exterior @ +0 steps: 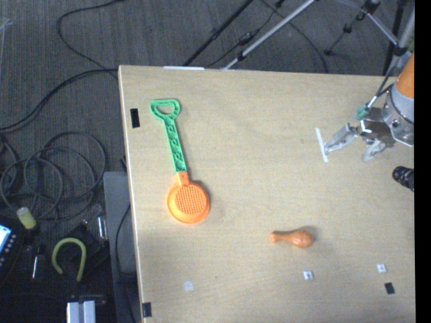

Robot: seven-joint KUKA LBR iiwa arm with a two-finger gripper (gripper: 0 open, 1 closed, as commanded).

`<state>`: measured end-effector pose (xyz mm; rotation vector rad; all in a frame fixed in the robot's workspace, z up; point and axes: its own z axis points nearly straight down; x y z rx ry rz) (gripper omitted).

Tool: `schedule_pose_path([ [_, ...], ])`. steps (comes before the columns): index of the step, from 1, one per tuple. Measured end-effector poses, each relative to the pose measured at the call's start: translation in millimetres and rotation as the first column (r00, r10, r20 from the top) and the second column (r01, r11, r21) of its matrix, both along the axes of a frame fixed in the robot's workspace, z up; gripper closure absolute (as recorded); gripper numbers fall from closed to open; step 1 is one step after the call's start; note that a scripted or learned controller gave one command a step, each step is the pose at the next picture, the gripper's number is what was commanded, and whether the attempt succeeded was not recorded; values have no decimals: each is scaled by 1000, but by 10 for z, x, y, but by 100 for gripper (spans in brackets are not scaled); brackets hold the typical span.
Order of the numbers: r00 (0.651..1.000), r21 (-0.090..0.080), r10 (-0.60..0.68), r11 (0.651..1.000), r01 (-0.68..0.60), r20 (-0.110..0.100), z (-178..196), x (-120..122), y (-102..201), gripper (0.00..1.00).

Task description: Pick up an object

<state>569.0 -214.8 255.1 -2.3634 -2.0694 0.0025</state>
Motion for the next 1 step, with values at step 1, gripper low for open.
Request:
schedule_pose_path([
  [1, 998, -1, 64, 998, -64, -1, -673, 648, 119, 0],
])
